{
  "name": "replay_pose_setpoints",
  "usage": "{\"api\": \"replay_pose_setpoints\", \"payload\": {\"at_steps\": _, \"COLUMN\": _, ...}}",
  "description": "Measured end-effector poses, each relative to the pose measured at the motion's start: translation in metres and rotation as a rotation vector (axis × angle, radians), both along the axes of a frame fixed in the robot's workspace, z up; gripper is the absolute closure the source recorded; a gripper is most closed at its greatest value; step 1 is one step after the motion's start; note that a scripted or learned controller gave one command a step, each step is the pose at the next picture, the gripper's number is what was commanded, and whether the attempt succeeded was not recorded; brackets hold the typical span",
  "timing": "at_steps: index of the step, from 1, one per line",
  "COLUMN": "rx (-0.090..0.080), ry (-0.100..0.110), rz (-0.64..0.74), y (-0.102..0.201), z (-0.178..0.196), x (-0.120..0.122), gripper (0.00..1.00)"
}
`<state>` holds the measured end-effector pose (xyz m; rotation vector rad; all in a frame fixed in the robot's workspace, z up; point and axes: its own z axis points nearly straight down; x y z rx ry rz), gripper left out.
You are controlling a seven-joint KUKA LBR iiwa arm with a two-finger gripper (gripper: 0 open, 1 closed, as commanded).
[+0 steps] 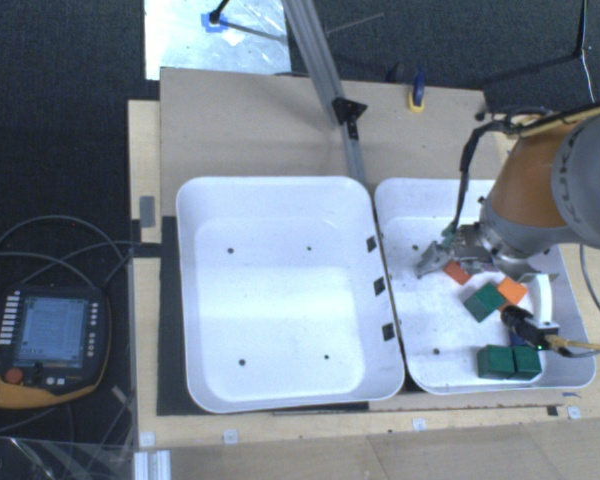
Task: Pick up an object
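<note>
My gripper [437,260] hangs low in the right bin [416,360], near the middle of its floor, and the arm comes in from the right. A small orange-red block [459,276] lies just right of the gripper tip, close to it or touching. Further right lie a green block [483,302] and an orange block [513,291], side by side. A larger dark green block [509,362] rests in the bin's near right corner. Nothing is visibly held.
The left bin [205,368] adjoins the right one, with a shared wall [385,298] between them. A slanted metal pole [325,63] rises behind the bins. A teach pendant [48,346] lies on the floor to the left.
</note>
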<state>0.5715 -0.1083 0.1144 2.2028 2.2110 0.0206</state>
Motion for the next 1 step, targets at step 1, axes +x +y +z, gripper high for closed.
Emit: {"api": "replay_pose_setpoints", "payload": {"at_steps": 1, "rx": -0.001, "ry": -0.002, "rz": 0.002, "y": -0.0003, "z": 0.0093, "x": 0.0006, "gripper": 1.00}}
